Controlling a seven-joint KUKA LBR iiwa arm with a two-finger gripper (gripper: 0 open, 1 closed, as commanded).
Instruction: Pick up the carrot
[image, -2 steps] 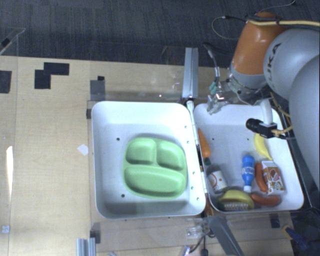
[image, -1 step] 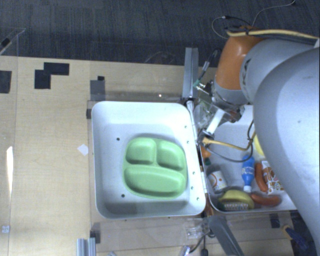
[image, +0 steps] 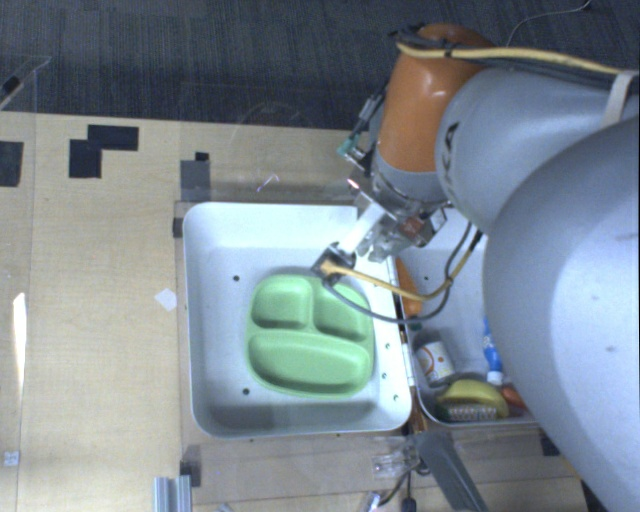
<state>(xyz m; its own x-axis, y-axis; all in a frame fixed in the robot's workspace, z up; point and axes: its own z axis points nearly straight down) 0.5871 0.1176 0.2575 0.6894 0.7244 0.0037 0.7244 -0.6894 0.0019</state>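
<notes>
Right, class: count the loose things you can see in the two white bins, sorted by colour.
Green: 1, green three-compartment plastic plate, left bin
Yellow: 1, yellow banana, right bin
White: 1, small white labelled can, right bin
Blue: 1, blue-and-white bottle, right bin
Total: 4 seen; the grey arm covers much of the right bin.

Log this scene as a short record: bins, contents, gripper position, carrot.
left bin: holds a green divided tray
right bin: largely hidden by the arm; banana and small can visible
gripper: over the left bin's far right corner, by the tray's edge
carrot: possibly the orange-red piece beside the banana; uncertain
</notes>
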